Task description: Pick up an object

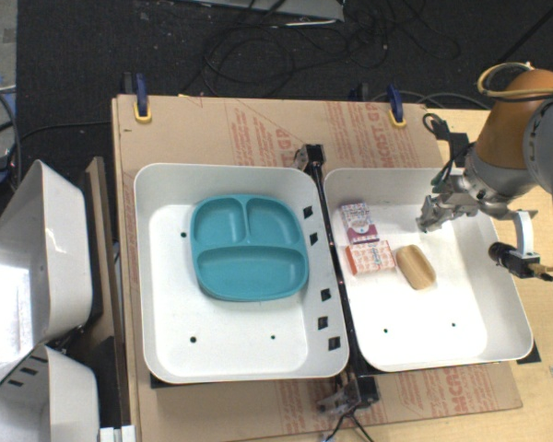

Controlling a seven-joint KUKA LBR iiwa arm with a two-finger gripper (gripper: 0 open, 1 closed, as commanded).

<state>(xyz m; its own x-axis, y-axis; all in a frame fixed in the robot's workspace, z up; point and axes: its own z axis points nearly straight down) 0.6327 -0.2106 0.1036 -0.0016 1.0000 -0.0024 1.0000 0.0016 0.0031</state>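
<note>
Camera view: gripper [431,217] hovers over the right bin [461,339], far side — nothing shows between its fingers, and whether they are spread or closed cannot be told. Nearest target is the bread roll [416,267], mid-bin beside two small boxes [364,245]. It looks light and soft, likely squashy — best pinched gently across its short width.
</note>
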